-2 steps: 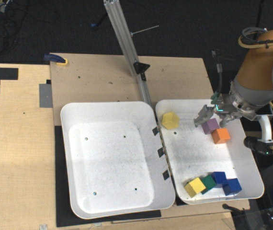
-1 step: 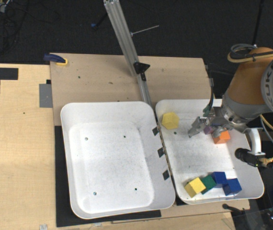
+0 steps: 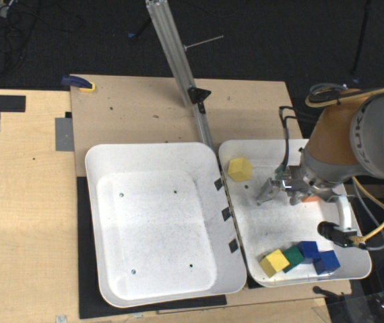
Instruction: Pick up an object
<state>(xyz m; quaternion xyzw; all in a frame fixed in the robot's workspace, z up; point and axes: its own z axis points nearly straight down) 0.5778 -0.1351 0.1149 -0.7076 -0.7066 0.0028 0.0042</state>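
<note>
My gripper [image 3: 277, 195] hangs low over the middle of the right bin [image 3: 273, 237], open, with nothing between its fingers. A yellow cube [image 3: 239, 169] lies up and to the left of it, near the bin's far left corner, apart from the fingers. At the bin's near edge sits a cluster: a yellow block [image 3: 273, 262], a green block [image 3: 292, 256] and two blue blocks [image 3: 316, 256]. A small orange-red piece [image 3: 311, 198] shows just right of the gripper, partly hidden by the wrist.
The left bin [image 3: 155, 221] lies beside the right one, with black clips [image 3: 225, 212] along the shared rim. A slanted aluminium bar [image 3: 178, 59] rises behind the bins. The arm's body and cables [image 3: 343, 147] cover the right bin's right side.
</note>
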